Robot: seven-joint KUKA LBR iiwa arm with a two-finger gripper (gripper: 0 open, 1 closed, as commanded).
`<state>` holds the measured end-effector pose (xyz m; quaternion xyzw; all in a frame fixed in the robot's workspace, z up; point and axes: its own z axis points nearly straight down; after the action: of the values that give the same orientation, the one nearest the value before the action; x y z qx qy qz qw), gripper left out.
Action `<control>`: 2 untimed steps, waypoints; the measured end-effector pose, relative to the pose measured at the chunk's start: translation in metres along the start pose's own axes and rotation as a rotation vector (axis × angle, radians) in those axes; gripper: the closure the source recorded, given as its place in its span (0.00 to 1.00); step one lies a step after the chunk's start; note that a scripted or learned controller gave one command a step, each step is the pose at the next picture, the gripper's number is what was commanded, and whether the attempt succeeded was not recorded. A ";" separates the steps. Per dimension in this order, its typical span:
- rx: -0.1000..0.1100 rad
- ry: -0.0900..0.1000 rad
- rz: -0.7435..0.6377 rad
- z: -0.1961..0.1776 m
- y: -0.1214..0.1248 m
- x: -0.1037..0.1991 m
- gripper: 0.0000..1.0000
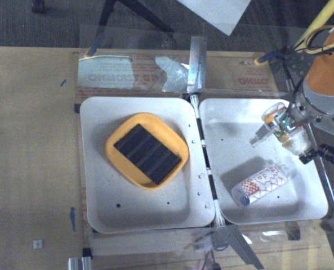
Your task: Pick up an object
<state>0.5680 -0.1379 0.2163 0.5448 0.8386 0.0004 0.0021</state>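
Bins, two of them, sit side by side on the desk [26, 151], and each one carries a single thing. The left bin [99, 201] has an orange tray with a dark ribbed insert [147, 151] lying flat near its centre. The right bin [313, 204] has a cylinder with a red and white pattern [261, 184] lying on its side, at about 6 o'clock from the middle of that bin (probably it rests there because it can roll). The gripper [279, 122] hangs over the upper right part of this bin, at about 1 o'clock from the cylinder and well apart from it. I cannot tell if the fingers are open or closed, and I see nothing between them. By my judgement the cylinder is the nearest candidate for picking.
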 end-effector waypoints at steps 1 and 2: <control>-0.002 0.000 -0.229 0.121 -0.028 0.027 0.00; -0.006 -0.003 0.020 0.128 0.003 0.001 0.00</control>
<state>0.5708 -0.1357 0.0884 0.5533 0.8330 0.0022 0.0051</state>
